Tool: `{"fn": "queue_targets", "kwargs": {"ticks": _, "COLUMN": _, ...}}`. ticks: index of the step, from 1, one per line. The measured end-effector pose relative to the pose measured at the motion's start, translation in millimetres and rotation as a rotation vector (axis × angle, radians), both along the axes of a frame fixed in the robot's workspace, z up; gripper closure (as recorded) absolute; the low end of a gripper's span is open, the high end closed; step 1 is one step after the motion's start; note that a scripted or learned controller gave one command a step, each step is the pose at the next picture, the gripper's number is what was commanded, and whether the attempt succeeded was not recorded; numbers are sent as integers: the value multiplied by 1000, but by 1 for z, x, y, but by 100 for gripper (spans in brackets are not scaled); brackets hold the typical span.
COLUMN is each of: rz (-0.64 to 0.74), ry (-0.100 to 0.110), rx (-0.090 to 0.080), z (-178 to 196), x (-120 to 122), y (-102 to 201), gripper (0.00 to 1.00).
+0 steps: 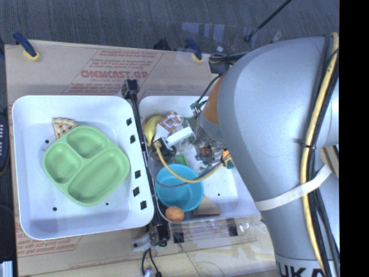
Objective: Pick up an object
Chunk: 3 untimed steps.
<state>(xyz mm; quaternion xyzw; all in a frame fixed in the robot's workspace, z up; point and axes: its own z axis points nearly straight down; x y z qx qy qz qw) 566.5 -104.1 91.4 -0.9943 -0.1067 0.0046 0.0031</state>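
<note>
Arm; end effector state unclear | 2 bins | 1 green plate | 1 blue bowl

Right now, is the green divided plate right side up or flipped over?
Right side up. The green divided plate lies flat in the left bin, its three hollow compartments facing the camera, partly covering a cracker-like piece at its upper edge.

A yellow banana lies at the right bin's left wall, a blue bowl upright below it, an orange ball just beneath.
</note>
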Motion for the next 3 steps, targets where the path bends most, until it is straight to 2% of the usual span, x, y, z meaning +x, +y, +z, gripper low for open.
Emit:
{"fn": "queue_targets", "kwargs": {"ticks": 1, "rz": -2, "ry": 1, "rx": 3, "z": 0, "x": 40, "y": 13, "gripper": 0}}
{"fn": "queue_targets", "kwargs": {"ticks": 2, "rz": 115, "ry": -5, "rx": -7, "z": 0, "x": -33, "y": 6, "gripper": 0}}
{"fn": "queue_targets", "kwargs": {"ticks": 3, "rz": 75, "ry": -1, "rx": 3, "z": 0, "x": 42, "y": 0, "gripper": 0}}
